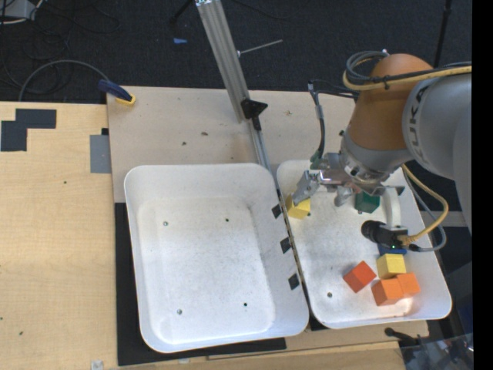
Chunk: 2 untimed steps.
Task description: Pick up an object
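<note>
The grey arm [443,122] reaches in from the right, its orange band [383,110] above the wrist, and the gripper [302,199] hangs low, tilted leftward, its fingers closed on a small yellow block [299,207]

A robotics lab: wooden bench [185,122], white bins [154,299], loose cables [54,72].

2 white bins: left bin [154,187] and right bin [431,303]. 2 yellow blocks: 1 [299,207] by the right bin's left edge, 1 [391,264] nr its front right corner. 2 orange blocks there too, 1 [358,277] darker, 1 [395,288] lighter. 1 green thing [368,201] nr the bin's back edge, partly hidden. 1 arm [400,118]. 1 gripper [323,182].
</note>
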{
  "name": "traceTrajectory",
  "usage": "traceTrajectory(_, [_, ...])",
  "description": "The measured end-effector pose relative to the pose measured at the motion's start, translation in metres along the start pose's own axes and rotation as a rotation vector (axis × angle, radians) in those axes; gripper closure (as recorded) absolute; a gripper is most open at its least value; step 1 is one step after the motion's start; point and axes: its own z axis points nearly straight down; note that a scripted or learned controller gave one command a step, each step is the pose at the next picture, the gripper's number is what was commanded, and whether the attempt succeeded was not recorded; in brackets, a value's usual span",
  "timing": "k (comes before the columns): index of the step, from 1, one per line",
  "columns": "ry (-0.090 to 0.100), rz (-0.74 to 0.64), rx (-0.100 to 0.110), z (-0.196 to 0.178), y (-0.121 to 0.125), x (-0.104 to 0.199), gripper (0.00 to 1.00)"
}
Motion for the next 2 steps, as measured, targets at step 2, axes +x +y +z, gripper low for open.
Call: traceTrajectory(2, [-0.002,-0.001,-0.006,0.081,0.032,-0.065,0.00])
